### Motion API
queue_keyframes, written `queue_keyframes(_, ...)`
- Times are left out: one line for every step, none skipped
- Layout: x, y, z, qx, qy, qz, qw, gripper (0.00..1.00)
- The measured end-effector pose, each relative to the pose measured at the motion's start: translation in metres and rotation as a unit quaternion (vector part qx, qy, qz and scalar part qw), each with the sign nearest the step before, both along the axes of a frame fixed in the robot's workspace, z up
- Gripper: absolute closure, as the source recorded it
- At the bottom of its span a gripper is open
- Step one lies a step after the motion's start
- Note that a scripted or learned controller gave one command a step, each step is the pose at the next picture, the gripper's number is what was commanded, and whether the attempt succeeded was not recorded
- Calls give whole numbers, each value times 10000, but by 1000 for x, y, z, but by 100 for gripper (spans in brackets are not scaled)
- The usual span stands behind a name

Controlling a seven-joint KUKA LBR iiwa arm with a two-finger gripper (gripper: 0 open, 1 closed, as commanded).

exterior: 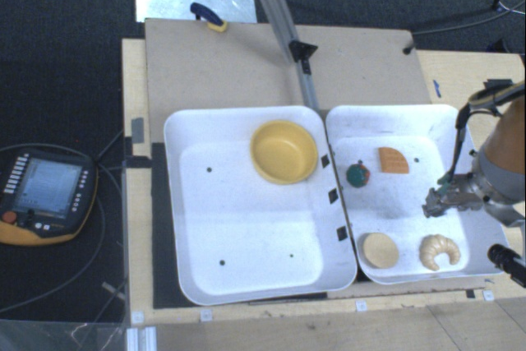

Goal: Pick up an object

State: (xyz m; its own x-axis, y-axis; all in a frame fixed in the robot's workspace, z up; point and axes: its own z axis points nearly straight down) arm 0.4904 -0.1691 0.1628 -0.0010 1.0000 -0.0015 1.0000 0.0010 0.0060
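Note:
The right bin (353,121) holds an orange waffle-like wedge (393,161), a small green and red ball (357,175), a pale round disc (380,250) and a cream croissant (440,251). A yellow bowl (284,151) sits at the back right of the left bin (197,259). My gripper (436,202) hangs over the right side of the right bin, above and slightly behind the croissant, right of the wedge. Nothing shows between its dark tips.
The grey arm (501,168) comes in from the right edge over the right bin's rim. A slanted metal pole (279,8) crosses the brown board behind the bins. A teach pendant (45,193) lies on the floor at left.

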Motion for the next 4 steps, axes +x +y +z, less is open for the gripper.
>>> queue_keyframes(8, 0, 61, 1, -1, 2, 10000, 100)
queue_keyframes(8, 0, 105, 2, 5, -1, 10000, 100)
queue_keyframes(27, 42, 93, 11, 28, 16, 10000, 100)
queue_keyframes(46, 83, 96, 12, 23, 16, 10000, 100)
